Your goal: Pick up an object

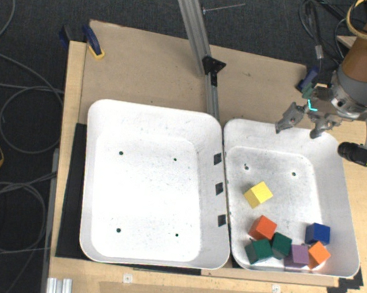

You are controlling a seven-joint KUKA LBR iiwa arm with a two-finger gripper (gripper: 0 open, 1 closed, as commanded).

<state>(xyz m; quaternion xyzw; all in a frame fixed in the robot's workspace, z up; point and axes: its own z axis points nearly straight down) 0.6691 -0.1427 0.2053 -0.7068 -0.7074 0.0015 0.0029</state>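
Your gripper [301, 128] hangs over the right bin's [339, 198] far rim, fingers spread wide and holding nothing; nearest pick is the yellow cube [258, 194], alone at about 7 o'clock from the fingers, the other blocks [288, 245] clustered farther at 6.

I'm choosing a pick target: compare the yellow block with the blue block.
The yellow block lies alone near the middle of the right bin, clear of the walls; the blue block sits by the near right wall, against an orange block. The yellow block looks turned diagonally; the blue block looks squarer-on. Both are small cubes of similar size.
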